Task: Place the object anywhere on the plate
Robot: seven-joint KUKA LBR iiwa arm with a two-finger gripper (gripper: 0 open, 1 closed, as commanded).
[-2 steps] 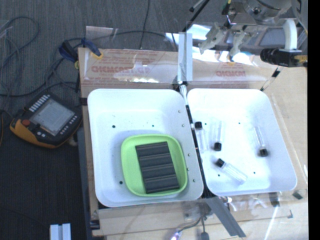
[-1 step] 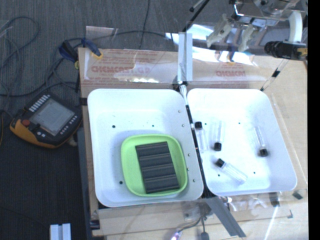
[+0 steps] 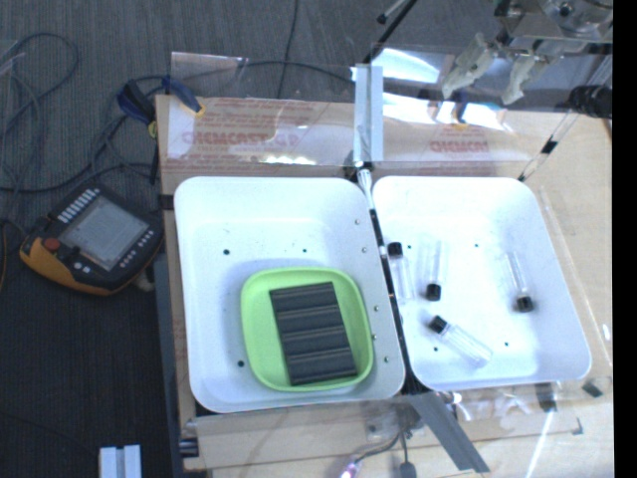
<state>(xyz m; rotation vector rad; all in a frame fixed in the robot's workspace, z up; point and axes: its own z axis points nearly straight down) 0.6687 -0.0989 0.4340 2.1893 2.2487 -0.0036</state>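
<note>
The claw (image 3: 488, 73) is hanging open, its fingers apart, over the far right corner of the surface (image 3: 587, 167), holding nothing. A dark ridged block (image 3: 314, 333) is lying on the green plate (image 3: 257, 357) in the left bin (image 3: 199, 267). Four clear tubes (image 3: 458, 339) with black caps are lying in the right bin (image 3: 557, 357).

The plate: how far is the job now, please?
Done: nothing; the green plate in the left bin carries only a dark ridged block. In hand: nothing; the open gripper hangs above the bench. Left: pick a capped vial from the right bin.
</note>
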